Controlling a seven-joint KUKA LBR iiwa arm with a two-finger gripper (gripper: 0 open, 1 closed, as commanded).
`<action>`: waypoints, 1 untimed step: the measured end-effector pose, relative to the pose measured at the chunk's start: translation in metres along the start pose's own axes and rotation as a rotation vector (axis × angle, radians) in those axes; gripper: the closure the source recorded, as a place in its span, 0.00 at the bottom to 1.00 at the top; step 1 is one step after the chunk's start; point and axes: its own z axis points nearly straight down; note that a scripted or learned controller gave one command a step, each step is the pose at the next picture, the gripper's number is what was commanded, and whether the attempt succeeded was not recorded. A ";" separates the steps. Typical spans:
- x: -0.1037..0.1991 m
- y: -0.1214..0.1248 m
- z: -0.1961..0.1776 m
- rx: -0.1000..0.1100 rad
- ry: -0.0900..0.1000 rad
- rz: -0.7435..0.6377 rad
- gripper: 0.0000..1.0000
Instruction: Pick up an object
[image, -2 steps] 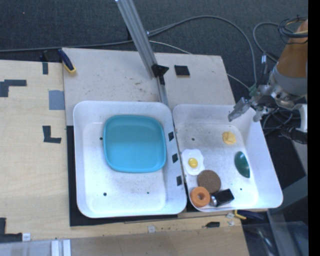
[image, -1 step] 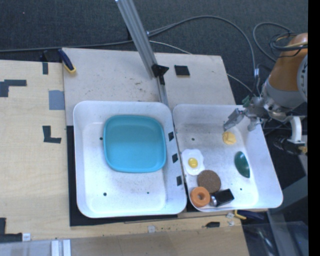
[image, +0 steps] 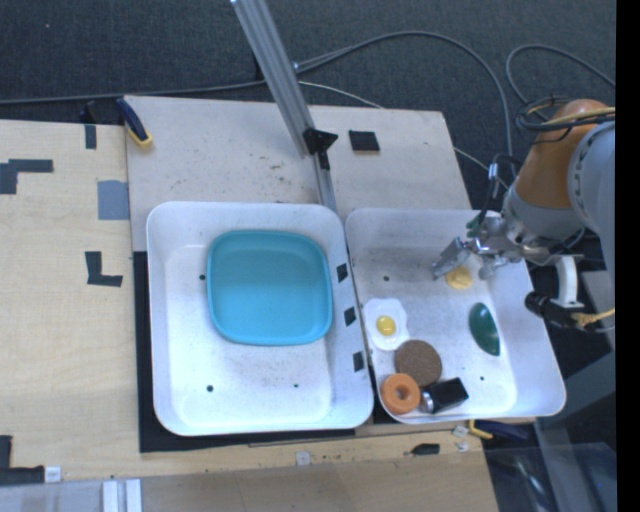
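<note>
Arm (image: 590, 190) w/ grey casing, rounded joints, wide orange band (image: 548, 165) above wrist. Yellow & black cables loop over its top. Wrist end is silver metal, small brackets, ending in thin metallic gripper (image: 452, 262). White fitting by lower link.
</note>
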 end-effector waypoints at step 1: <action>0.000 0.001 0.037 -0.007 -0.003 -0.001 0.00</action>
